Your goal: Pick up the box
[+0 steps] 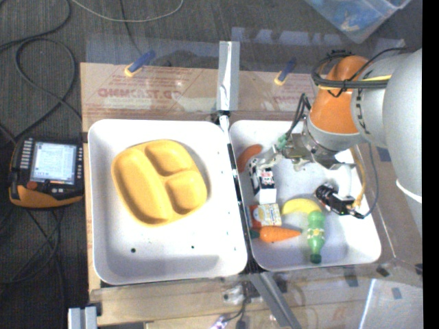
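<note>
Robot gripper [264, 162] hangs low in right bin [357, 249], just above small box [268, 214] w/ carrot [276, 234] touching below. Grip state: can't tell. Best approach, I'd judge: descend straight, avoid banana [300, 205].

A yellow divided tray [161, 181] lies in the left bin [103, 252]. In the right bin [363, 249], a carrot [274, 235] touches a green bottle [314, 235], with a banana [300, 205] just above. A teach pendant [46, 171] rests left of the bench.
</note>
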`<state>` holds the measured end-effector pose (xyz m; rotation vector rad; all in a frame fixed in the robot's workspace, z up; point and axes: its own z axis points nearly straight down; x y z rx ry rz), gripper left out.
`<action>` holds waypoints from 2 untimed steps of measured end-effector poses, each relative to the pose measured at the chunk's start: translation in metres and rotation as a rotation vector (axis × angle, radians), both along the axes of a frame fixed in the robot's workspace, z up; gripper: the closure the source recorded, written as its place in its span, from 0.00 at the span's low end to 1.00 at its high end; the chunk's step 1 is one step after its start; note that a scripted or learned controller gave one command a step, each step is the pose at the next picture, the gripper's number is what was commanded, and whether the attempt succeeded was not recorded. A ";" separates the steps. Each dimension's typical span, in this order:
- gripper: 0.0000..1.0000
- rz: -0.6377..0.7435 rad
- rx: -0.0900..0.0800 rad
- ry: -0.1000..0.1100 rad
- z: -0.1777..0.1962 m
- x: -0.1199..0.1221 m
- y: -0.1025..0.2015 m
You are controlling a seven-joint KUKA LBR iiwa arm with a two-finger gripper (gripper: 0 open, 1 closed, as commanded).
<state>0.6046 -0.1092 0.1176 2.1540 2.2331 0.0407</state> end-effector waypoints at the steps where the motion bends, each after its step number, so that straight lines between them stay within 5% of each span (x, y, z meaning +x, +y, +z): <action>1: 0.00 0.004 0.006 0.050 0.064 0.044 0.056; 2: 0.00 0.204 0.003 0.052 0.063 -0.021 0.042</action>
